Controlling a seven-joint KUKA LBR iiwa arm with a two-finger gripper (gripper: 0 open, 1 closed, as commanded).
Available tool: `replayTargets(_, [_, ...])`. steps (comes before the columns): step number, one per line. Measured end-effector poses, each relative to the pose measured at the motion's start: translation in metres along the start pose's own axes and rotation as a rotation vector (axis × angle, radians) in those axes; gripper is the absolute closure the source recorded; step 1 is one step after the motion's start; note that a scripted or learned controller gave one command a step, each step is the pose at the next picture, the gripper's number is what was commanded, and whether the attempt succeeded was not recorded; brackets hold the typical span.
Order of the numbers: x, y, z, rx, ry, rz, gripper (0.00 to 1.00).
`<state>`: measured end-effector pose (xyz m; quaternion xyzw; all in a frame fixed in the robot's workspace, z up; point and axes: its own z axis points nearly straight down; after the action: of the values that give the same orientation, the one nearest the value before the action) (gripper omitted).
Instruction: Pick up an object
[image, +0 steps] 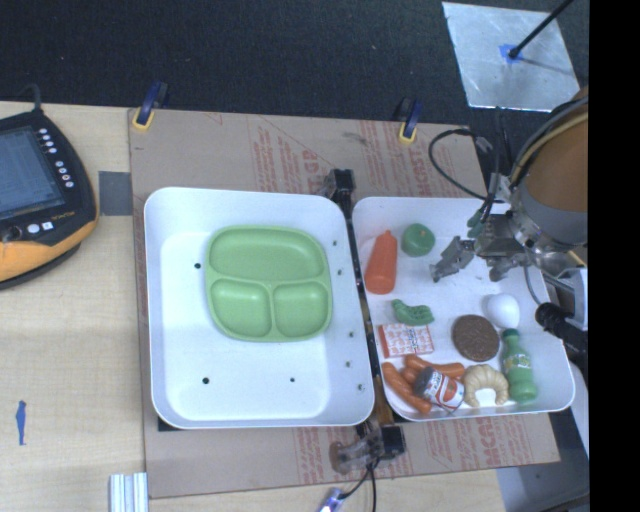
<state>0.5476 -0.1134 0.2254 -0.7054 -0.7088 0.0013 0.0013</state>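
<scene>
Camera view looked down on a wooden table that carried two shallow white bins side by side on a sheet of cardboard. The left bin held a green divided plate lying flat near its middle. The right bin held the small things: an orange carrot near its left wall, a green ball just right of the carrot's far end, a white egg, a brown round cookie, a small green bottle, a croissant and a red-and-white packet, with a few more toy foods crowded along the near edge. The grey arm came in from the right over the far side of that bin. Its claw hung between the green ball and the egg, fingers spread apart with nothing between them, touching none of the objects as far as I could see. A tablet-like pendant lay at the far left of the table.
</scene>
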Motion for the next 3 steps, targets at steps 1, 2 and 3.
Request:
replayTargets(1, [-0.066, -0.017, 0.026, 0.001, -0.002, 0.001, 0.0])
replayTargets(2, [-0.042, -0.047, 0.133, -0.004, -0.002, -0.002, 0.0])
replayTargets(3, [-0.089, -0.026, 0.048, -0.002, -0.001, 0.002, 0.0])
